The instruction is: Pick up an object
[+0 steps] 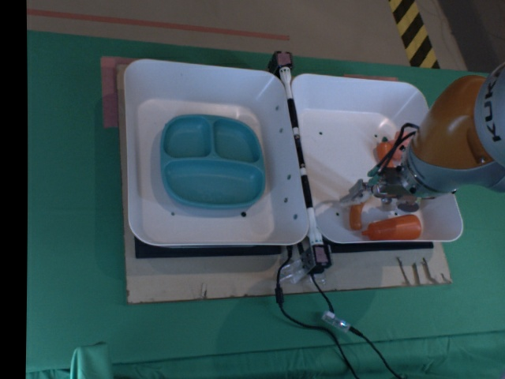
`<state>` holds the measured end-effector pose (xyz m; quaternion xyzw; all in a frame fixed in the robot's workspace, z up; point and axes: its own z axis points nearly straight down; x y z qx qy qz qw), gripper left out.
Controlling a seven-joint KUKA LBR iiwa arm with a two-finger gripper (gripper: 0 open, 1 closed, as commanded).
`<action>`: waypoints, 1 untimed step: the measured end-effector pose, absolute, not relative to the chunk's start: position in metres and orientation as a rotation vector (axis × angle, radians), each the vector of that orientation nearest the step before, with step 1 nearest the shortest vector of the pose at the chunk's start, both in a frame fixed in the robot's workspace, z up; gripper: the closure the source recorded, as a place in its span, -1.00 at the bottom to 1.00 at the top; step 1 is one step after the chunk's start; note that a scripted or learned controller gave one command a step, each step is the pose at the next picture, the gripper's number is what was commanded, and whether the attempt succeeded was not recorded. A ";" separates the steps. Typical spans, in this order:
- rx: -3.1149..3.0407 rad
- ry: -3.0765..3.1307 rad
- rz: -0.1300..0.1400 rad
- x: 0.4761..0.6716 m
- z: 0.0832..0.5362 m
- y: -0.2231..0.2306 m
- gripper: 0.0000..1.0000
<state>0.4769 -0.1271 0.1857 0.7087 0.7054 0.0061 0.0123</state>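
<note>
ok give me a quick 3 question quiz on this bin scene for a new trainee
1. True or false: the teal divided plate lies in the same bin as the gripper.
2. Multiple choice: the orange bottle lies (A) in the left bin's far corner, (B) near the right bin's front edge, (C) on the green cloth outside both bins.
3. How many compartments does the plate have?

Key:
1. False. The plate is in the left bin; the gripper is over the right bin.
2. B.
3. Three: two small ones at the far side, one long one at the near side.
</note>
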 end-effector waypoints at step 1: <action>2.210 2.191 0.023 0.478 0.198 -0.128 1.00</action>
